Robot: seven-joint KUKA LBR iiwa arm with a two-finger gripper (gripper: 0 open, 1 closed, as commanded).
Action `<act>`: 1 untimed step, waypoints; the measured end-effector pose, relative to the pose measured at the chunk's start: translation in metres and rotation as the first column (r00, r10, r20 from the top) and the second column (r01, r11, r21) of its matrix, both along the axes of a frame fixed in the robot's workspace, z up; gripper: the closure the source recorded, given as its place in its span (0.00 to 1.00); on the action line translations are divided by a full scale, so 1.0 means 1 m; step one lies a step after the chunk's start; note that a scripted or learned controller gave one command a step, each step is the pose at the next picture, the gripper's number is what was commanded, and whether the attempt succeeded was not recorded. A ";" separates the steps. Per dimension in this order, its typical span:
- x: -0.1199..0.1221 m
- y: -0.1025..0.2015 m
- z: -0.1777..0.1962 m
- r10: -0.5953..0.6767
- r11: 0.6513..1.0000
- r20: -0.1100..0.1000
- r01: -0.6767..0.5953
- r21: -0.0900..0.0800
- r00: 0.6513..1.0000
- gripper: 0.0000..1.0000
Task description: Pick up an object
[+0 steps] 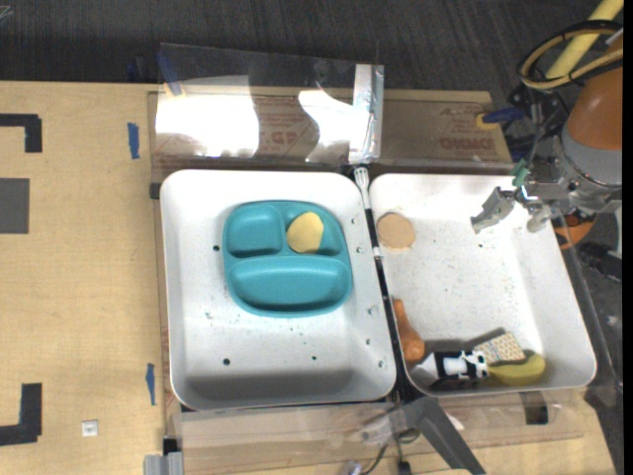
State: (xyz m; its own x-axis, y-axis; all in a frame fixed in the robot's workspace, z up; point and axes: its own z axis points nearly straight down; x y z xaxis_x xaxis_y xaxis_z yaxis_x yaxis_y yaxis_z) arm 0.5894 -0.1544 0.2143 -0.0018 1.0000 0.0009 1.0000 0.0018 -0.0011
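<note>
Where bins meet: carrot (406, 332) (w/ banana (521, 368) nearby)

We take this for a robotics lab. A pale wooden counter (69, 295) carries black corner marks (25, 132) and strips of blue tape (133, 141), and two white bins (267, 379) sit fixed side by side against a clear plastic screen (267, 117). We see a grey arm with an orange band (598, 117) and looped yellow cables (569, 52) at the right, over dark carpet (297, 8).
</note>
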 end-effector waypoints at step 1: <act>-0.045 0.046 -0.109 0.042 0.999 -0.013 -0.042 0.003 0.999 0.00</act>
